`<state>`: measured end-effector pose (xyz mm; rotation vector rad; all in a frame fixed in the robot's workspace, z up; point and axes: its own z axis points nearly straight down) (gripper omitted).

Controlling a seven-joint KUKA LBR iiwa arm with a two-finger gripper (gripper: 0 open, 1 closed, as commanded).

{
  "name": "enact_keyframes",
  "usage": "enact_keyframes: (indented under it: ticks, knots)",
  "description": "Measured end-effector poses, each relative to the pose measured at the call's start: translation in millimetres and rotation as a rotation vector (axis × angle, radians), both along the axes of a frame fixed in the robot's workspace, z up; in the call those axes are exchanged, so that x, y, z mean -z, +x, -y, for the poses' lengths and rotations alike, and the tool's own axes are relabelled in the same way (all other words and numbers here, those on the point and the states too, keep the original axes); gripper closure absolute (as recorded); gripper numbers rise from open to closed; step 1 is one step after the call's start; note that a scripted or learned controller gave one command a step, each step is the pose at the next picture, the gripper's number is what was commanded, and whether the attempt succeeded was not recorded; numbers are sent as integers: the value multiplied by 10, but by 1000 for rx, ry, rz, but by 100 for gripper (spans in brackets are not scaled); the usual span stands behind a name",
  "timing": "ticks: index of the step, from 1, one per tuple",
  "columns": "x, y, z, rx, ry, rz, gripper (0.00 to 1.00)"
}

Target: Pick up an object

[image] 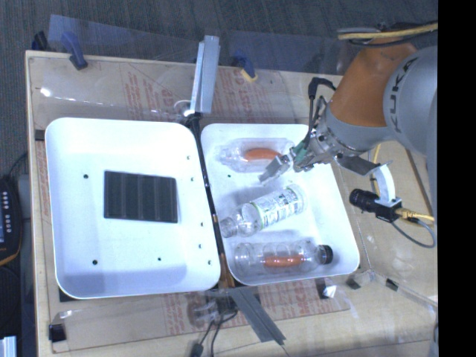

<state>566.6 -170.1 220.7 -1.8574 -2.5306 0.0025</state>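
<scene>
Clear plastic: you see three bottles in right bin [338, 199].
Top bottle [249, 155]: orange inside, just beside gripper [277, 168].
Middle bottle [265, 210]: labelled, tilted.
Bottom bottle [281, 256]: along near wall.
Fingers: can't tell.
Left bin [74, 147]: dark panel [140, 196].

Grey KUKA iiwa arm [416, 88] with an orange band above the wrist enters from the right of the camera view, upper part of frame, wrist angled down and toward the left. Two-finger gripper [274, 171] sits at the end of the wrist, pointing down-left at a slant. Finger separation not resolvable; the tip reads as one pale grey blurred shape.
</scene>
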Motion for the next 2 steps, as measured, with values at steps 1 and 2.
enact_keyframes:
  ticks: [1, 2]
  knots:
    - [958, -100, 405, -17, 1, -3, 0]
    - [1286, -860, 391, -70, -1, 11, 0]
